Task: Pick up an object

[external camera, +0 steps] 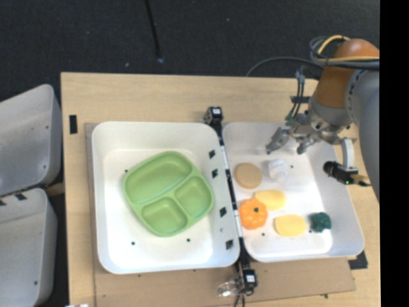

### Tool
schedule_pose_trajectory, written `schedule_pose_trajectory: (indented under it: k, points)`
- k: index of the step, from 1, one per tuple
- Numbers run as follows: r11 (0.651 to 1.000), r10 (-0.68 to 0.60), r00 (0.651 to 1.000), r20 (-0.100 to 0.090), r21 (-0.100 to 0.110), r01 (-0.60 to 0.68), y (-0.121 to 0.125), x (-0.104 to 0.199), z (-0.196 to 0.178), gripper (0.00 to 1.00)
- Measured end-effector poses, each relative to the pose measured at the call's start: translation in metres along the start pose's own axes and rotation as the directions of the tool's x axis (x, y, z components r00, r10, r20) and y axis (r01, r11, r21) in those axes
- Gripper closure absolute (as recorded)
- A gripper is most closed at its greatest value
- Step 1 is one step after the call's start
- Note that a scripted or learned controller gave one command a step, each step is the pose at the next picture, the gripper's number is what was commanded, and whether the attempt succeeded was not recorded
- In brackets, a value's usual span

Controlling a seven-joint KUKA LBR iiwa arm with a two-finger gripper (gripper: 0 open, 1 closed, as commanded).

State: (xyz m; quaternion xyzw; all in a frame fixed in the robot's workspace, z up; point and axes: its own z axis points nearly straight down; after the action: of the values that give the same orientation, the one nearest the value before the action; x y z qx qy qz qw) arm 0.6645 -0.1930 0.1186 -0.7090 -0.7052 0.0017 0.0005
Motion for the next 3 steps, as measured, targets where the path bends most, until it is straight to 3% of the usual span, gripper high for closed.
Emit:
schedule_pose_trajectory:
  k: [1,3]
  points:
    - [1.000,0.000,1.000,0.002,-0.006,0.000,0.001,-0.001,-0.015,1.00]
    - [1.000,-0.005,1.000,0.002,-0.011,0.005,-0.001,-0.013,-0.124,1.00]
